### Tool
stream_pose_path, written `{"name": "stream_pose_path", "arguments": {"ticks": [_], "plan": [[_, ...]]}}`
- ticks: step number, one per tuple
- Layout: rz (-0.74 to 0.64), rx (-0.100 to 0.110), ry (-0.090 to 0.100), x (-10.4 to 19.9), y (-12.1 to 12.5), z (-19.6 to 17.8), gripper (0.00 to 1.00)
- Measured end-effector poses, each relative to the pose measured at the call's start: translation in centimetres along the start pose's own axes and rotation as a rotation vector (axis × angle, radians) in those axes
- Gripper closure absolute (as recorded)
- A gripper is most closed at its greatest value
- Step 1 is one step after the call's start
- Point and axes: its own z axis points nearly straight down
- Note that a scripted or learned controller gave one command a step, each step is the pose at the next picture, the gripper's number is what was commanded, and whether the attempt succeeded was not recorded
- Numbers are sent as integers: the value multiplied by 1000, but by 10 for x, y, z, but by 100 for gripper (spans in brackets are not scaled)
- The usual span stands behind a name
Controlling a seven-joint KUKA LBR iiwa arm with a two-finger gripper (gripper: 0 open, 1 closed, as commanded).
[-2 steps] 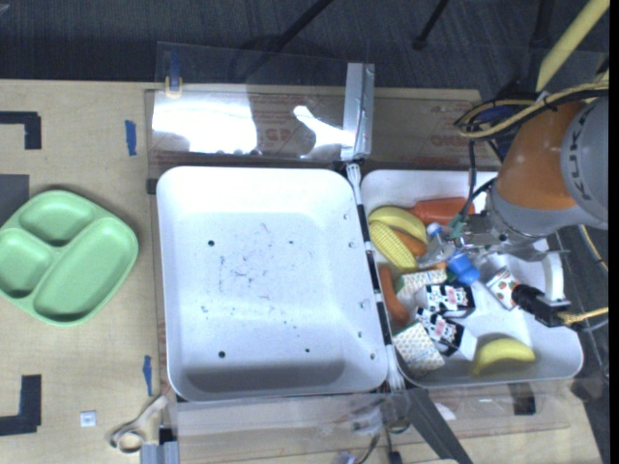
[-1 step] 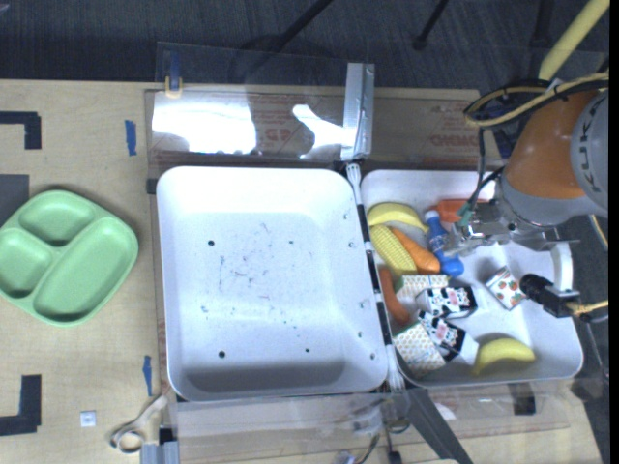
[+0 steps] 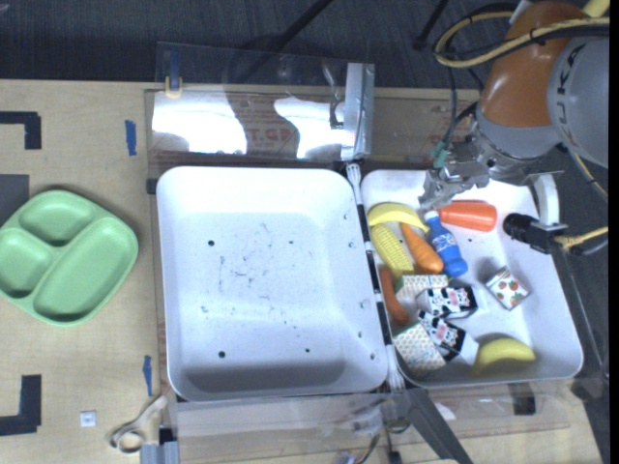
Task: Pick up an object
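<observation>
Orange cylinder (image 3: 470,217) beside gripper (image 3: 443,189), grip state unclear, blue bottle (image 3: 445,246), banana (image 3: 392,215), corn (image 3: 391,246) crowding right bin (image 3: 559,309)

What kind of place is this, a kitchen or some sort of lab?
Most likely a robotics lab bench, not a kitchen: a grey arm reaches over two white bins, one heaped with toy food such as a banana.

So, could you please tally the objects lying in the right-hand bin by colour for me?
Yellow, 3: curved yellow banana, yellow corn cob, yellow banana-shaped piece.
Orange, 2: orange carrot, orange-red cylinder.
Blue, 1: blue plastic bottle.
Black-and-white patterned, 2: cow-print pieces and.
Small patterned cube, 1.
Total: 9; the pile may hide more.
</observation>
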Motion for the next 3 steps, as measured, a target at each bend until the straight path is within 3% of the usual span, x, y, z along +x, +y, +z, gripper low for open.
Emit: {"name": "stream_pose_path", "arguments": {"ticks": [1,2,3], "plan": [[-68,0,-1,-75,-101,-1,100],[-56,0,-1,-71,-50,77,100],[-56,-1,-1,-71,-50,77,0]]}}
